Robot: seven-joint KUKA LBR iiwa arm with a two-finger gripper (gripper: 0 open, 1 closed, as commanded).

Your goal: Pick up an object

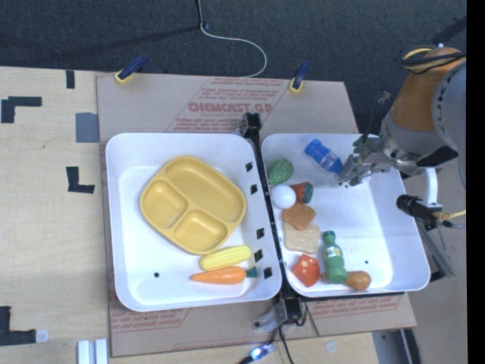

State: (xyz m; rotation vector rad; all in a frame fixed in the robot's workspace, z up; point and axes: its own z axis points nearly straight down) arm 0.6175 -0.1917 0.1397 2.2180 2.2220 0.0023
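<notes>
Your 2 bins sat side by side. The left bin (121, 203) held a yellow tray (193, 203), leaving its far strip bare. In the right bin (402, 256), toys crowded the left wall; its right half lay open. The gripper (352, 174) hovered beside the blue bottle (323, 156); I could not tell its jaws' state.

This is a robotics lab or test cell. Two white bins (121, 226) sit on a cardboard sheet (220, 105) clamped to the wooden worktop (45, 226), which carries black tape marks (76, 179). A cable (227, 36) trails over dark carpet (91, 21), and plastic toy food (223, 258) fills the bins.
</notes>
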